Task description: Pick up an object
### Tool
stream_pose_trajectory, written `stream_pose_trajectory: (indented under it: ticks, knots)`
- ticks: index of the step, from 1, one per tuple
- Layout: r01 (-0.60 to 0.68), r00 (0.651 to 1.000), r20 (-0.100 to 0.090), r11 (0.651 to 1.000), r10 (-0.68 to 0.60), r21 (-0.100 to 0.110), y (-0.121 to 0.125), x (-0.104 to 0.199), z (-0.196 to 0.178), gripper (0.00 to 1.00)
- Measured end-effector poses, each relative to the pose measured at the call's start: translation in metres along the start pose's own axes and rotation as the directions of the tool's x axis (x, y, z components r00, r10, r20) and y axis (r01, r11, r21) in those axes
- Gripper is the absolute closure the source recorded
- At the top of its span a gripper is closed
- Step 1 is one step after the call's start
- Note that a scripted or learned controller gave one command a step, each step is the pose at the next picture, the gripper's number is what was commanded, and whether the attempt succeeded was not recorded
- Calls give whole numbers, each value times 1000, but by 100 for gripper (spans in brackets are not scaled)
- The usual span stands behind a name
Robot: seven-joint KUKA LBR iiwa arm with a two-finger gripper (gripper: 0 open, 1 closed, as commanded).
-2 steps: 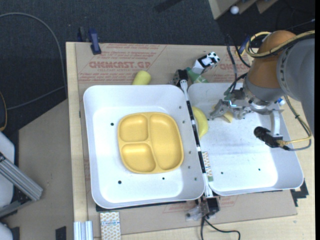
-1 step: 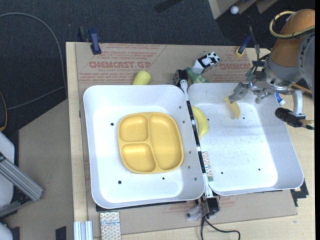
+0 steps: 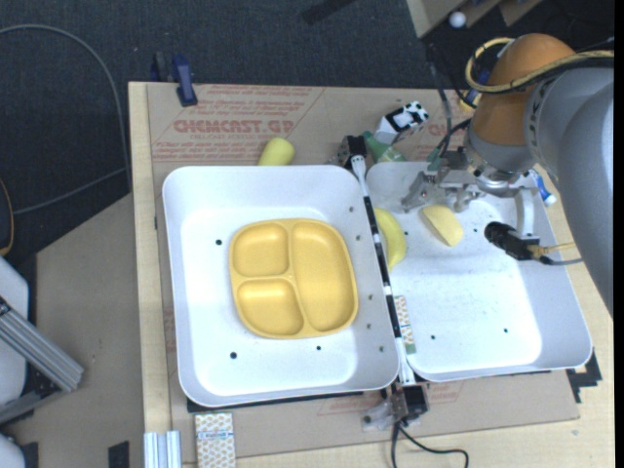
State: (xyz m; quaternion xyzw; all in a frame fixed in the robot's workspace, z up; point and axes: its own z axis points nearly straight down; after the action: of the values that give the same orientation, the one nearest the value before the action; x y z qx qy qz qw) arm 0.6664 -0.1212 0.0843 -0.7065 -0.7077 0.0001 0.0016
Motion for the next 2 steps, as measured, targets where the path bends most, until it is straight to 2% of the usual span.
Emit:
stream_pose_trajectory:
  ticks: [1,2]
  knots:
    - [-2,1000,2,1000,2,0,-12,-9,-1,0]
    - [-1,1000,2,1000,1,-4,-11,-8,-11,100]
